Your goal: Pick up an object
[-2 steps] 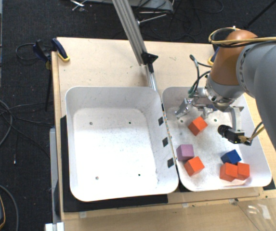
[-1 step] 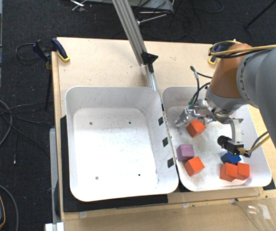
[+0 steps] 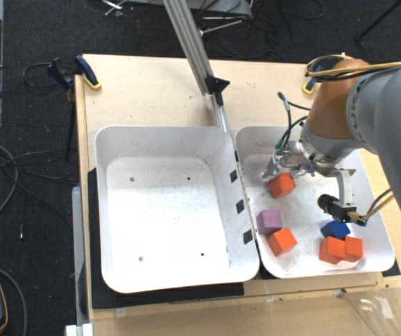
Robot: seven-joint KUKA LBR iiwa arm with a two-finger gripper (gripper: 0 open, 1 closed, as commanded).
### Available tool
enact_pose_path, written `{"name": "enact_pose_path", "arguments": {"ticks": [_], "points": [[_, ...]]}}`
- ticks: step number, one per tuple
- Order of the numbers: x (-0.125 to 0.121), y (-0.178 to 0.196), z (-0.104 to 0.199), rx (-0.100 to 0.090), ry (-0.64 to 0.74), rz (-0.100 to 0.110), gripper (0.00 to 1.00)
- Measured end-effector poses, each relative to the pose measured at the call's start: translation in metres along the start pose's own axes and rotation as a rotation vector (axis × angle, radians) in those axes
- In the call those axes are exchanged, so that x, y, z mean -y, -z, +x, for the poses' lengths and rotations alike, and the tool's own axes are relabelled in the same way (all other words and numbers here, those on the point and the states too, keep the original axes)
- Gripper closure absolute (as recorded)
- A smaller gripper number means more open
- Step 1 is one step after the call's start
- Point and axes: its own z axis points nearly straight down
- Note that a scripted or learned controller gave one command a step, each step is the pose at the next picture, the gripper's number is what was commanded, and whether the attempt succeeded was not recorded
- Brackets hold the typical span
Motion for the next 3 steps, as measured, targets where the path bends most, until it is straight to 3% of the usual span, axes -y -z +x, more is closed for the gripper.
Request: {"name": "enact_pose_path", "arguments": {"ticks": [1, 2, 3], "points": [[-0.024, 0.194, -0.030, 0.003, 0.003, -0.009, 1.00], [-0.030, 0.159, 0.028, -0.003, 0.008, 0.004, 1.00], [-0.051, 0.084, 0.103, -0.004, 0.009, 0.008, 1.00]]}}
